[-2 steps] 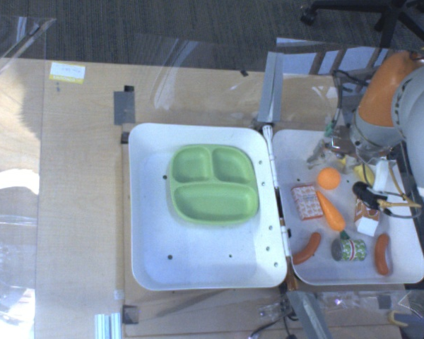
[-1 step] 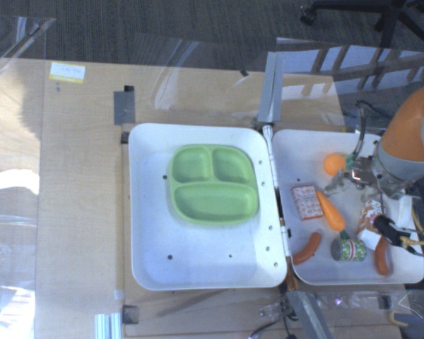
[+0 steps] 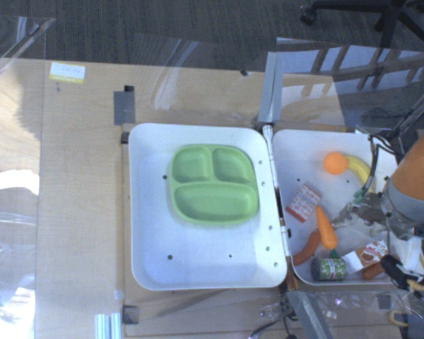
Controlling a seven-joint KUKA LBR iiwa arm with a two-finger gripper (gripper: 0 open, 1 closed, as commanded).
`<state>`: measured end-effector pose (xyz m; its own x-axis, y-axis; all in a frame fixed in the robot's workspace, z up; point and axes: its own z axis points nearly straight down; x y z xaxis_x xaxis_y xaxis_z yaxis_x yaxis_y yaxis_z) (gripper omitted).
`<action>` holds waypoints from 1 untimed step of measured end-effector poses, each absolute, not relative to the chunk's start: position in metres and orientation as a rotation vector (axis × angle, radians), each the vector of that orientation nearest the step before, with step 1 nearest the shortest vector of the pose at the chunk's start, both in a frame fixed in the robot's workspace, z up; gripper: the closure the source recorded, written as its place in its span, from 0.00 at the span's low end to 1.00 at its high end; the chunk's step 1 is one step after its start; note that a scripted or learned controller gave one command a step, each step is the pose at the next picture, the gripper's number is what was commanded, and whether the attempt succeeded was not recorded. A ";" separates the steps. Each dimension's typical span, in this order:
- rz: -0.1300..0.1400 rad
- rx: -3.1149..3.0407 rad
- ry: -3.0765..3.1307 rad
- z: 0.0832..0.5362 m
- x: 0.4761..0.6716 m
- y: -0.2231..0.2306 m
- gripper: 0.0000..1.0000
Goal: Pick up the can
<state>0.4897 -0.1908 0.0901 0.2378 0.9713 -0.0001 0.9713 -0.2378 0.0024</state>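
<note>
The can (image 3: 330,268) is small with a green label. It lies on its side at the front edge of the right bin (image 3: 297,154), between a brown sausage (image 3: 307,246) and a red-and-white packet (image 3: 371,253). My gripper (image 3: 358,212) reaches in from the right, just past the tip of an orange carrot (image 3: 326,229). It is up and to the right of the can, apart from it. The grey arm with its orange band (image 3: 418,175) covers the bin's right side.
The right bin also holds an orange ball (image 3: 335,163), a yellow banana (image 3: 358,167) and a second red-and-white packet (image 3: 304,202). A green divided plate (image 3: 213,184) sits in the left bin (image 3: 198,260). A metal post (image 3: 269,90) rises behind the bins.
</note>
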 end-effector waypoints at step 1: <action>0.009 2.502 1.885 0.087 0.551 -0.198 0.00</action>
